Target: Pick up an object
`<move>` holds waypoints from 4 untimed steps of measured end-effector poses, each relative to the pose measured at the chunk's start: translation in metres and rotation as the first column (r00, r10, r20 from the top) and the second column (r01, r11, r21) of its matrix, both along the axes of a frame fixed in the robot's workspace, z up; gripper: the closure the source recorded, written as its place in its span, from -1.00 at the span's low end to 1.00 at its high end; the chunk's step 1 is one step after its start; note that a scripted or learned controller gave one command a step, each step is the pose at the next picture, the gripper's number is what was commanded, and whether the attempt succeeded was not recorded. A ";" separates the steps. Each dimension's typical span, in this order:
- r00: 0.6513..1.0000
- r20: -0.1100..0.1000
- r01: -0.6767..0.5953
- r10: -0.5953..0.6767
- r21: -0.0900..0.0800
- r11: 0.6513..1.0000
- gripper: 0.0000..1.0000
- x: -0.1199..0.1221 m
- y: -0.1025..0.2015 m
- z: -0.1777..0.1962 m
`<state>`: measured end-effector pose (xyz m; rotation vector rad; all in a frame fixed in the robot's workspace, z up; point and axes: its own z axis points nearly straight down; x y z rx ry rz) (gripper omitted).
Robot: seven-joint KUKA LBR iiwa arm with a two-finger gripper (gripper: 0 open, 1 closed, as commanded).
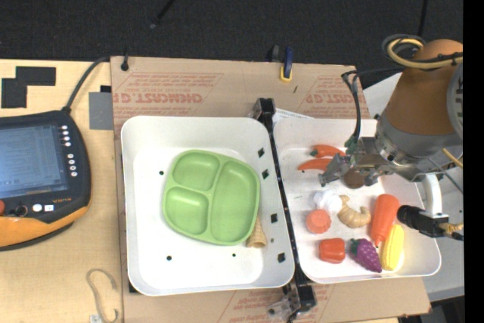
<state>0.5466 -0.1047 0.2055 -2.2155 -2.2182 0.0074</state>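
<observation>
Robot arm reaching from the right into the right-hand white bin [435,261] of toy food.

The end effector [350,172] hung low over that bin's upper middle; whether it was open or closed could not be told. Just beside it lay two orange chili-like pieces [321,156]. Nearer the front sat a carrot [383,215], purple grapes [366,253] and a red tomato [318,221]. The left bin [144,253] held a green divided plate [212,197].

- You are looking at a robotics lab: a teach pendant [41,174] is lying far left of the gripper [352,170].
- Cardboard [197,91] is lining the bench under two white bins [136,238].
</observation>
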 end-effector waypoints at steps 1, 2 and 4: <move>1.000 0.000 0.000 0.000 0.001 1.000 -1.00 -0.006 -0.006 -0.059; 1.000 0.012 0.000 0.000 -0.006 1.000 -1.00 -0.004 -0.006 -0.109; 1.000 0.007 0.002 -0.002 -0.001 1.000 1.00 -0.011 -0.002 -0.055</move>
